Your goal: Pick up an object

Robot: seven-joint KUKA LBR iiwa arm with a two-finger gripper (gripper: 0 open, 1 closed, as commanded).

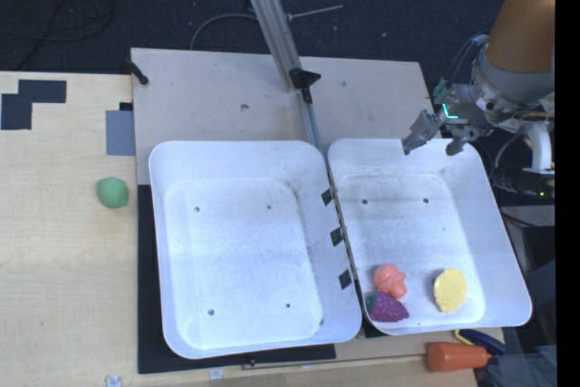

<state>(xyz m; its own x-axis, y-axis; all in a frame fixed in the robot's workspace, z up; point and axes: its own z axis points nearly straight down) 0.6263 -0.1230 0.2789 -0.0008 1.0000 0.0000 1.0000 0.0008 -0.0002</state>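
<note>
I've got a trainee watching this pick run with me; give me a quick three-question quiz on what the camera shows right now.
1. True or false: the gripper holds an object between its fingers.
2. Which bin holds the yellow object: A) left bin, B) right bin?
3. What lies on the bench left of both bins?

Key: 1. False; its fingers are spread, nothing between them, above the right bin's far rim. 2. B, beside the orange-pink object and purple object. 3. A green ball.
</note>
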